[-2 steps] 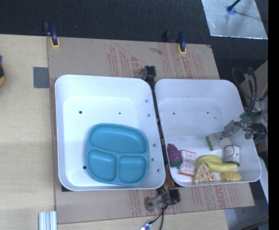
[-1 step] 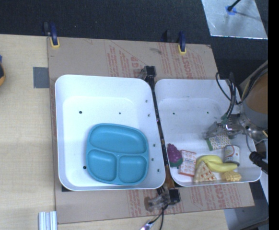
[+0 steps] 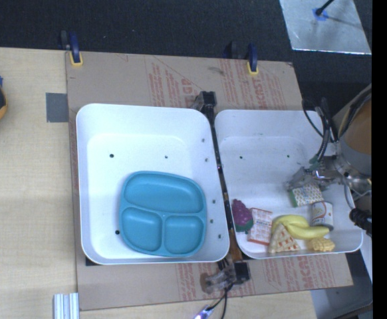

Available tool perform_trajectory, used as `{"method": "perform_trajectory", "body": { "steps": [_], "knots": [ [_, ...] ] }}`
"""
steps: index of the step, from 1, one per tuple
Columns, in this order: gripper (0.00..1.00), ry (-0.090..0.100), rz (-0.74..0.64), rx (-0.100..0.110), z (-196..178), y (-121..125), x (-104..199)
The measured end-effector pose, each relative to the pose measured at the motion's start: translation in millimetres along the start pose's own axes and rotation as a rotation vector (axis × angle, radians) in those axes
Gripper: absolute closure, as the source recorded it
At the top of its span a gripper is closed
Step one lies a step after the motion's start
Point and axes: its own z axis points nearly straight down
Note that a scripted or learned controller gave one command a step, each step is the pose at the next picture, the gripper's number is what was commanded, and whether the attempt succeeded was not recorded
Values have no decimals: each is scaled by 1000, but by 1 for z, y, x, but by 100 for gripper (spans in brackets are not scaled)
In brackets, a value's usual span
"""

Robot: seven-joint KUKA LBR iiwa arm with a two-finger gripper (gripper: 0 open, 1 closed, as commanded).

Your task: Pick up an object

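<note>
A small green-and-white patterned packet (image 3: 306, 195) lies in the right bin (image 3: 260, 128), toward its right side, and the gripper (image 3: 311, 177) sits right over the packet's upper edge, seemingly touching it; how far the fingers are open, and whether they have the packet between them, cannot be told from this slant. Just below the packet sits a small cylinder can (image 3: 321, 212), and along the bin's near wall lie a yellow banana (image 3: 300, 225), a waffle-patterned wedge (image 3: 283, 240), a corn cob (image 3: 322, 245), a red-and-white card (image 3: 261, 223) and a purple bunch of grapes (image 3: 241, 213). The left bin (image 3: 114, 121) holds a blue divided plate (image 3: 162, 212). Both bins rest on a cardboard sheet (image 3: 180, 78) clamped onto the wooden counter (image 3: 20, 198).
</note>
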Motion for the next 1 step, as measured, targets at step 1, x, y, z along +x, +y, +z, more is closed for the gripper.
{"method": "perform_trajectory", "body": {
  "steps": [1],
  "knots": [
    [100,2,2,-3,-67,38,69]
  ]
}}
